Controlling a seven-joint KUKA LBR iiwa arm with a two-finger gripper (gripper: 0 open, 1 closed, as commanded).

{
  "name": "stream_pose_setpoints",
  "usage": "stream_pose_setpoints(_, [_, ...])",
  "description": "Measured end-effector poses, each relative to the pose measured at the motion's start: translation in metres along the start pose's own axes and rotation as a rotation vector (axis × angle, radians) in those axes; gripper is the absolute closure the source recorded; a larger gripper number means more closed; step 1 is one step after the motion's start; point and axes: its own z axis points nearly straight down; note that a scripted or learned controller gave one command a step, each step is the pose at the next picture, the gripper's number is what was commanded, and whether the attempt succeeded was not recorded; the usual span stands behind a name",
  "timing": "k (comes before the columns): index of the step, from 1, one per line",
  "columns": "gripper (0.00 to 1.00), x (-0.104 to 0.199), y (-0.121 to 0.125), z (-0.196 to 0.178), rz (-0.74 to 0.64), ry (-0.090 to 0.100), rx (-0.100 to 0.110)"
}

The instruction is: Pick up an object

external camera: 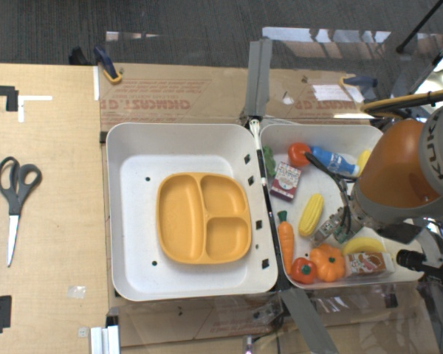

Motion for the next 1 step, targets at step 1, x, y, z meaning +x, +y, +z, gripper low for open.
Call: stream_pose_setpoints(1, [1.0, -0.0009, 0.0008, -0.009, 0.001, -0.001, -0.002])
